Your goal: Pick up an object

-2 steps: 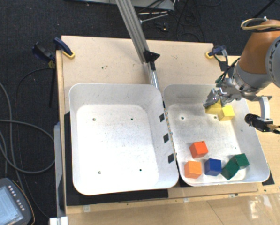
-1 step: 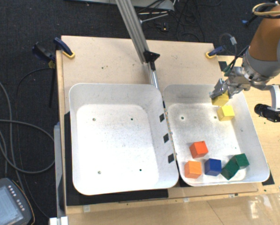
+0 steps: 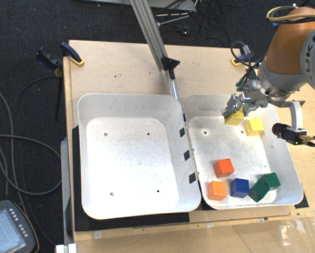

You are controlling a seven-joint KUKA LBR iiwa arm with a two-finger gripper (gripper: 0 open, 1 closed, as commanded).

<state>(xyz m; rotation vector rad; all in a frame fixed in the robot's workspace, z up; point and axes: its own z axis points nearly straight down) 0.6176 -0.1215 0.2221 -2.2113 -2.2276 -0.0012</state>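
My gripper [image 3: 236, 111] hangs over the far part of the right bin [image 3: 284, 165], under the grey and orange arm coming in from the right. A yellow block [image 3: 234, 119] sits between its fingers, and the gripper is shut on it; the fingers hide the block's top. A second yellow block [image 3: 254, 126] lies just to its right on the bin floor. Nearer the front lie an orange-red block [image 3: 223, 167], an orange block [image 3: 217, 190], a blue block [image 3: 240, 187] and two green blocks [image 3: 265, 185].
The left bin [image 3: 88, 141] stands beside the right one, their rims meeting in the middle. A slanted metal pole [image 3: 149, 28] crosses the far side of the bench. Clamps [image 3: 73, 54] grip the bench's far corners. A black fixture [image 3: 289, 133] juts out by the right bin's rim.
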